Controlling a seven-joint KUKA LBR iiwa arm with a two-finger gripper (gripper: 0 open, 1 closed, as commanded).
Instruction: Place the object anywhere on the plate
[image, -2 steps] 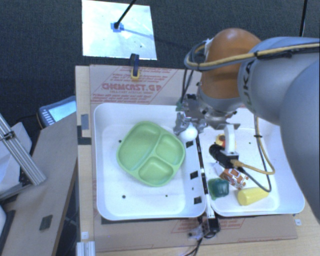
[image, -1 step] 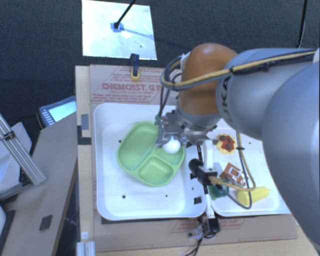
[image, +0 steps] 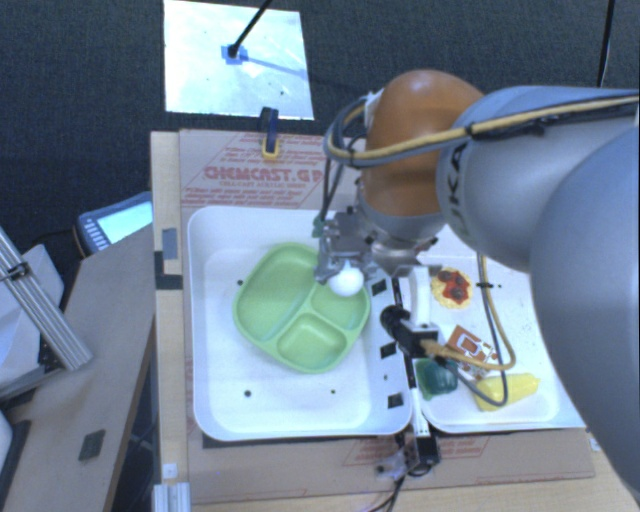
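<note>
A light green divided plate (image: 290, 305) lies tilted in the left white bin (image: 215, 400). My gripper (image: 340, 270) hangs over the plate's right rim, reaching down from the orange-banded wrist. A small white ball-like object (image: 347, 281) sits between its fingers, just above the plate's upper right compartment. The fingers close on the ball from either side.
The right bin (image: 540, 415) holds a dark green object (image: 436, 378), a yellow piece (image: 506, 388), an orange-and-white packet (image: 468, 346) and a round yellow-and-red item (image: 451, 287). A black cable runs along the divider between the bins. The arm covers the right bin's far part.
</note>
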